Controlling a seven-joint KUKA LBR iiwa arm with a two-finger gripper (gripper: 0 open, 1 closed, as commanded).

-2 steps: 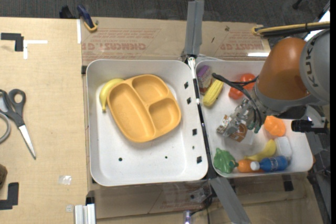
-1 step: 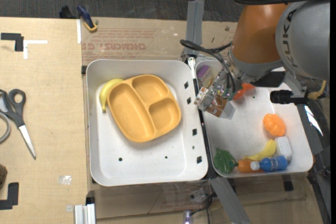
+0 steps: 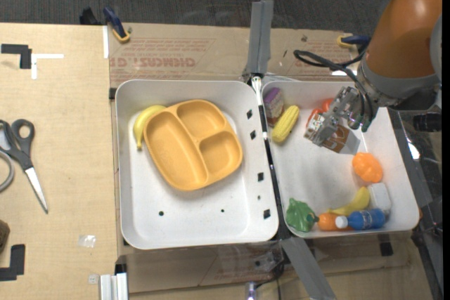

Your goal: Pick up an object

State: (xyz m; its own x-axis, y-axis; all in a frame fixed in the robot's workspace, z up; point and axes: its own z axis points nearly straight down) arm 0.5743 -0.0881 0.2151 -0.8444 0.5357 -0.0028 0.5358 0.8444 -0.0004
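Carton (image 3: pixel 330 131) lies under the tool (image 3: pixel 349 111), arm angled down.

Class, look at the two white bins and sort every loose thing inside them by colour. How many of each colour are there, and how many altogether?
Yellow: 4: banana, divided plate, corn cob, second banana
Orange: 2: ball, bottle
Green: 1: toy
Blue: 1: bottle
Purple: 1: jar
Red and white: 1: box
Total: 10

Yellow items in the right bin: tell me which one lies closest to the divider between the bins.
The corn cob, at the right bin's upper left, beside the divider. The other yellow one, the banana, lies near the lower right corner by the bottles.
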